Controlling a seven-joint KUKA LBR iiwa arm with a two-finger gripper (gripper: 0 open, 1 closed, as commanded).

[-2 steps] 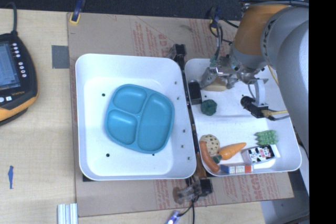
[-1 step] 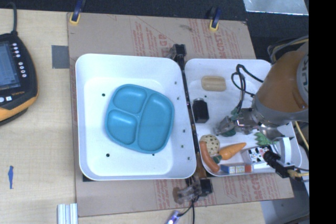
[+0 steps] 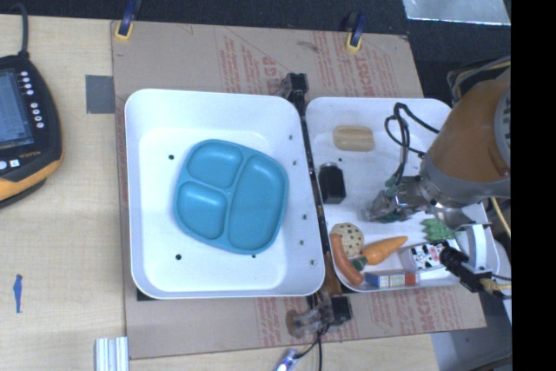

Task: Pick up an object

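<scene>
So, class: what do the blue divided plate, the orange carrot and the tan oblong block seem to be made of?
The blue divided plate looks like moulded plastic: even colour, soft sheen, rounded compartment ridges. The orange carrot is probably toy plastic or rubber: flat, uniform orange. The tan oblong block could be wood or foam: matte, pale, rounded corners; the view leaves it open.

Divided plate is lying in left bin; right bin is holding carrot, w/ cookie just left of it.
</scene>
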